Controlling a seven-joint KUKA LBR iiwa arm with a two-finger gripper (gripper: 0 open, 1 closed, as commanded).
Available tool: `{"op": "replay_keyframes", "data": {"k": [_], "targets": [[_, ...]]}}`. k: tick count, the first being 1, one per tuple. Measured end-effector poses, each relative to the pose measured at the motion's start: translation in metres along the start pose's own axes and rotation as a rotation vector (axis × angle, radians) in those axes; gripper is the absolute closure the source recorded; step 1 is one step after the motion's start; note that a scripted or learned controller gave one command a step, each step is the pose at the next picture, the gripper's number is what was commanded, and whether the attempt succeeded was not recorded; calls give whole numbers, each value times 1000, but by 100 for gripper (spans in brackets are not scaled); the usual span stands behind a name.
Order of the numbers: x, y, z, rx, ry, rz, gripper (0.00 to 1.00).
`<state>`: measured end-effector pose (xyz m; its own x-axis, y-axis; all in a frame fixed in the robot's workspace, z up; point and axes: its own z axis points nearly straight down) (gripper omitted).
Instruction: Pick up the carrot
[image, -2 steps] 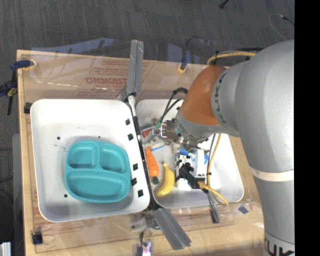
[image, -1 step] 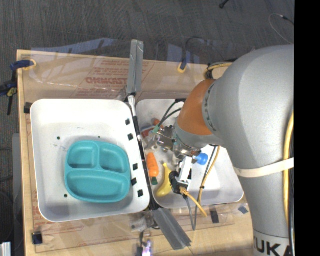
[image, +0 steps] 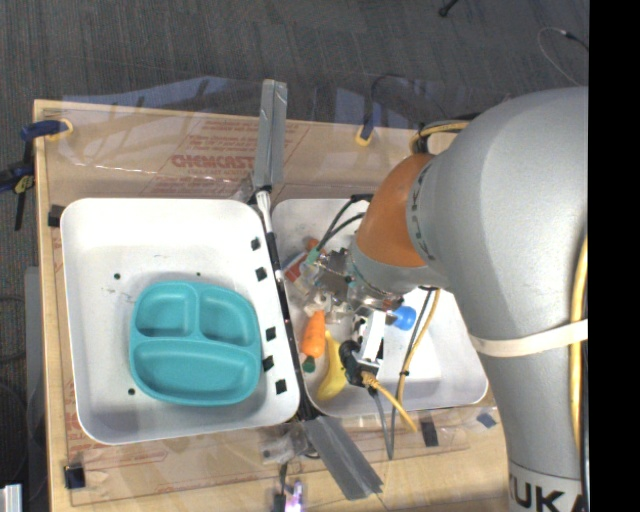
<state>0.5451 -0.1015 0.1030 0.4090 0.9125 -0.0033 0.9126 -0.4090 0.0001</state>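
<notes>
The carrot (image: 314, 334) lies in the right bin (image: 455, 385), hard by its left wall, long axis running roughly up and down the view, with a yellow banana (image: 332, 378) touching its lower end. The gripper (image: 350, 312) hangs just to its right — wrist bent low over the clutter, arm (image: 520, 250) reaching in from the right — I cannot tell how the jaws stand.

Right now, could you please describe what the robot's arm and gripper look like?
The arm is bulky, rounded and smooth grey, with an orange band above the wrist and white KUKA lettering low on its base. The gripper is a cluster of metal parts with black and yellow cables trailing from it.
</notes>
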Motion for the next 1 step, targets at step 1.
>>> {"op": "replay_keyframes", "data": {"k": [1], "targets": [[28,-63,-88,3,4,-187,100]]}}
